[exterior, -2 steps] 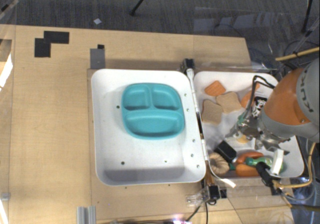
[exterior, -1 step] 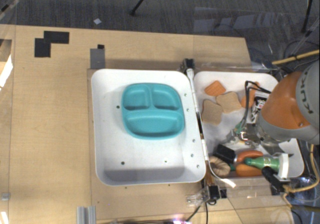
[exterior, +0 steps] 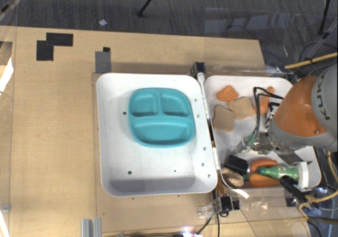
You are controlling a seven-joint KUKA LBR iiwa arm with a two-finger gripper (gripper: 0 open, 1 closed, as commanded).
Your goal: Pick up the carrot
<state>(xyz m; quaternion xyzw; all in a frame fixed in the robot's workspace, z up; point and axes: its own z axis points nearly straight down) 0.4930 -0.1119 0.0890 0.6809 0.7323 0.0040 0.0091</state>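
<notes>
So the carrot (exterior: pixel 262 179) is lying flat at about 6 o'clock in the right bin (exterior: pixel 214 89), snug against a green bottle (exterior: pixel 278 171) with a white cap. The arm (exterior: pixel 303 112) comes in from 3 o'clock and its gripper (exterior: pixel 257 143) sits low near the bin's middle, just above the carrot toward 12. Honestly can't tell how the gripper is set. A teal divided plate (exterior: pixel 160 116) sits mid left bin (exterior: pixel 113 178). Orange and tan food pieces (exterior: pixel 234 105) are up around 11 o'clock in the right one.
</notes>
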